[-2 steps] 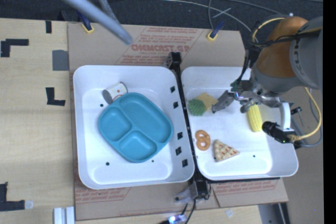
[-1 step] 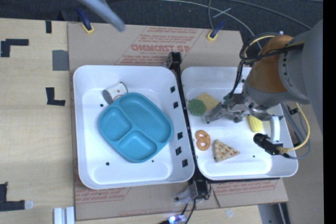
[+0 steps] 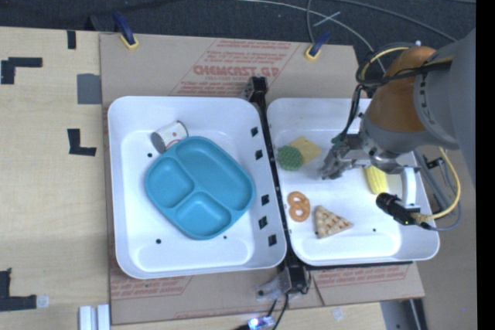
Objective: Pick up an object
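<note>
I'm hovering gripper [image 3: 334, 166] mid right bin [image 3: 402, 247], can't tell finger state; approaching, next needs descent onto green ball [image 3: 290, 158].

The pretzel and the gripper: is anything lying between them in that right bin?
In the camera view, nothing lies between the pretzel and the gripper: that stretch is bare white bin floor. The green ball sits off to the side, nearer the divider.

Red "CHEMCAST GP" print on the cardboard sheet [image 3: 224, 66] under the bins.

Two bins [image 3: 124, 166], one tray [image 3: 199, 186], six small items [image 3: 331, 222]
</note>
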### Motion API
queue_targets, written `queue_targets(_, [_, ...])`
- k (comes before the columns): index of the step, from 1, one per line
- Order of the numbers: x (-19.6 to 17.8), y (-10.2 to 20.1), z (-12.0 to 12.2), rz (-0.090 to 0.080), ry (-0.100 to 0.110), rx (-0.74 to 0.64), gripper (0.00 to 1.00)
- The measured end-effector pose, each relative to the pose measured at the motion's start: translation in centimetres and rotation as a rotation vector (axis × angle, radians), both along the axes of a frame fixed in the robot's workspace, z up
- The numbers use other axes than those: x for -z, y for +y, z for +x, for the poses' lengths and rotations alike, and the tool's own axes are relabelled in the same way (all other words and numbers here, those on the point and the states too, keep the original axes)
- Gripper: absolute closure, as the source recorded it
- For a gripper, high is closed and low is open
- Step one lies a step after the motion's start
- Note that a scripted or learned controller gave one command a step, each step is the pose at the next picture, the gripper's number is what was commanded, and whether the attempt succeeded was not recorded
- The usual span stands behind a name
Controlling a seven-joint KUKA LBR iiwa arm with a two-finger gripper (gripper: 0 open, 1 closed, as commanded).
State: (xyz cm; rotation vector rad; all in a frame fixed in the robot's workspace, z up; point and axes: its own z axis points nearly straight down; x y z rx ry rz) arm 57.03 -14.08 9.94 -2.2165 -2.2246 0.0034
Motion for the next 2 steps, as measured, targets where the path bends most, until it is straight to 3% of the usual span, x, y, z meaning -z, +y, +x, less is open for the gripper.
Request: queue_targets(2, [-10.8,-0.3,1.0,0.0,-0.005,0.002,1.0])
